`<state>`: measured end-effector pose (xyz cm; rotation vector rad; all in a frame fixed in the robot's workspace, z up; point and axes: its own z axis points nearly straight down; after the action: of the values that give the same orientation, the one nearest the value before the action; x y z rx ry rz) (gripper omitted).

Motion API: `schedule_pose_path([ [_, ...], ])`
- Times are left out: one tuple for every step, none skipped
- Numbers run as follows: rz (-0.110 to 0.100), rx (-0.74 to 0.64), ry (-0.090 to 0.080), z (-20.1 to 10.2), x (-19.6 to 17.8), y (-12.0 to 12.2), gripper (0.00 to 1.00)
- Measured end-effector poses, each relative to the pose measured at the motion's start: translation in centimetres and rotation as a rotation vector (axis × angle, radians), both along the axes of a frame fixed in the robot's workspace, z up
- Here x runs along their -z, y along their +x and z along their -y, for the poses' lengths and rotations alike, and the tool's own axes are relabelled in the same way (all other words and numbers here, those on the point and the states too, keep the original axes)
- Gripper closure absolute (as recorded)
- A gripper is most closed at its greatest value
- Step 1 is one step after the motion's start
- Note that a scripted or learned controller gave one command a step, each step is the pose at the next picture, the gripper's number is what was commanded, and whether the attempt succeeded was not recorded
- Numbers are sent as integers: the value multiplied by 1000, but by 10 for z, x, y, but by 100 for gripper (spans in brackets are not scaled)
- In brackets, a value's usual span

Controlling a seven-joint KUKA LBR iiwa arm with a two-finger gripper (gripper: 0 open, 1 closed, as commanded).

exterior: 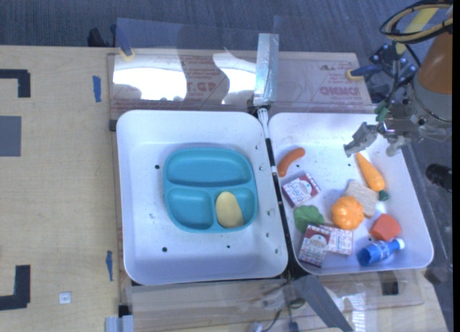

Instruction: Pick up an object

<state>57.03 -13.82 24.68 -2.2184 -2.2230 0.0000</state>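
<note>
Gripper sits over the right bin, upper right area, roughly 1 o'clock from that bin's centre. Fingers look spread: one grey finger angles out toward 9 o'clock, the other sits at about 3 o'clock near the bin rim. Nothing between them. Arm comes in from 3 o'clock, orange band at the frame's right edge, yellow cable loop above it at 12.

Candidate objects, all in the right bin:
- carrot, just below the gripper at 6 o'clock, tip pointing up toward the fingers, green end down. Close to the gripper; contact can't be judged from this angle.
- orange sausage, at 9 o'clock of the bin, near the divider.
- small red-and-white packet, just below the sausage.
- green leafy piece, at 6 o'clock from that packet.
- second packet, bottom of the bin, touching the green piece.
- orange fruit, bin centre, resting against a tan bread slice at its 1 o'clock.
- red block, at 4 o'clock of the bin.
- blue bottle, lying on its side just below the red block.

Left bin holds a teal divided tray, centred. Yellow potato-like item lies in the tray's lower right compartment.

Both bins side by side on the bench, touching at the middle divider.
</note>
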Motion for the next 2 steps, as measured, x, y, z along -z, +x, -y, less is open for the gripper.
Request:
schedule_pose_path([
  [-11, -108, 2, 39, 117, 15, 0],
  [10, -260, 5, 72, 158, 32, 0],
])
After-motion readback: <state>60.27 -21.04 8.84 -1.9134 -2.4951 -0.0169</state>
